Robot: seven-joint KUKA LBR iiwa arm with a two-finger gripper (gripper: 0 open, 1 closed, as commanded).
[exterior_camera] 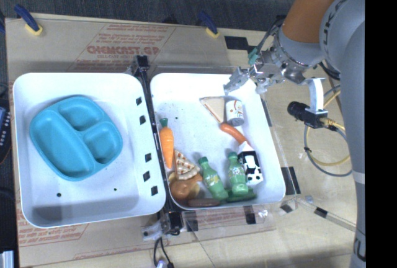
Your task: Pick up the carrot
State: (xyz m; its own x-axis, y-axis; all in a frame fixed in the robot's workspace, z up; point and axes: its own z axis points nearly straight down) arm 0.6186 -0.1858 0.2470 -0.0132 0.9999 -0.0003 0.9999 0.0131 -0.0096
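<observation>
The carrot [167,146] is found lying in the right bin [186,90], close against its left wall, with the green top pointing toward the far side and the orange tip toward the near side. Just beside its lower end lies a waffle-patterned piece [183,164], and a brown bread roll [184,188] sits a little nearer the front wall. The gripper [239,80] is seen at the bin's far right corner, well apart from the carrot and above the rim; nothing is seen between its fingers, and how far they are parted cannot be told from this view. A wedge-shaped sandwich piece [214,107], a small can [234,112], a sausage [232,133], two green bottles [224,178] and a black-and-white carton [250,164] are noted between the gripper and the near right corner. The blue divided plate [74,136] in the left bin [25,136] is not concerned. The step in hand is judged to be the approach. It is advised that the gripper be carried across the open far part of the bin, clear of the can and sandwich piece, and be lowered over the carrot's thicker upper half, with the fingers set across its width. The left wall is considered the main hazard, since little room is left for the finger on that side; the waffle-patterned piece is best avoided by gripping well above the tip.
</observation>
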